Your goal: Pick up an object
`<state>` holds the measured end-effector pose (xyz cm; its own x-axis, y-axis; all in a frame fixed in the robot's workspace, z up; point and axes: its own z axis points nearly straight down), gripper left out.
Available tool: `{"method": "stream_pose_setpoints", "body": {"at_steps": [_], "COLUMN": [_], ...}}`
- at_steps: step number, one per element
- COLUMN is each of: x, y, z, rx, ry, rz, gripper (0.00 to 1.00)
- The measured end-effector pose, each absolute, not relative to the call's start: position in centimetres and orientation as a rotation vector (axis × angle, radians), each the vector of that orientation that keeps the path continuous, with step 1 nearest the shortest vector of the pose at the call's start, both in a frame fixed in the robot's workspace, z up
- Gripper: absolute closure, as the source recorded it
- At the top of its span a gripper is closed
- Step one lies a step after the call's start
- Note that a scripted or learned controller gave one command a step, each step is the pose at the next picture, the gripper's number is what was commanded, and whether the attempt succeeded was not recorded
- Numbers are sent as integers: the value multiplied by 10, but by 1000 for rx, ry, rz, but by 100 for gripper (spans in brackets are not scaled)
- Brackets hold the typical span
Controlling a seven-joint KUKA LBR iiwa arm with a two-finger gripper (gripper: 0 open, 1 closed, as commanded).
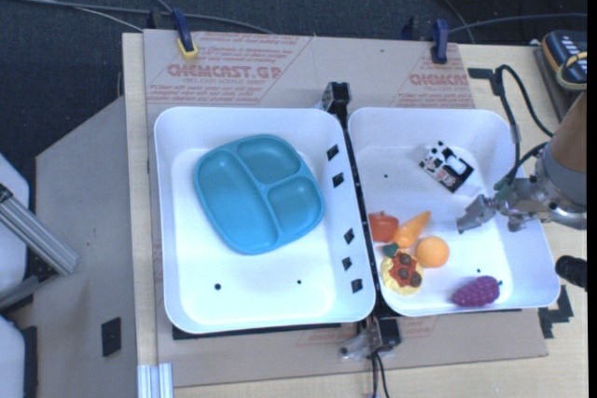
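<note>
Orange ball (432, 251) lies just left of the seemingly empty hand (473, 216).

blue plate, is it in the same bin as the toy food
No, the blue plate lies by itself in the left bin, while the carrot, orange and grapes sit in the right bin.

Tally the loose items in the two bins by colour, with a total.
Blue: 1, plate
Orange: 2, carrot, orange
Red: 1, pepper
Purple: 1, grapes
Black and white: 1, toy
Mixed colours: 1, pizza
Total: 7
</note>
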<state>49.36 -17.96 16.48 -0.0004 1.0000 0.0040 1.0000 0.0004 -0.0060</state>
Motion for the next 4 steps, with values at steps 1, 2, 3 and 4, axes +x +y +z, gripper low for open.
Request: {"method": "stream_pose_setpoints", "body": {"at_steps": [1,2,3,4], "x": [489,491,490,491], "y": [-187,-187,-195,-195], "z": [106,120,180,214], "rx": [-2217,-2221,-2225,-2224], "ry": [-2215,-2221,-2226,-2226], "rz": [4,-2,-3,-3], "gripper": [0,100,100,100]}}
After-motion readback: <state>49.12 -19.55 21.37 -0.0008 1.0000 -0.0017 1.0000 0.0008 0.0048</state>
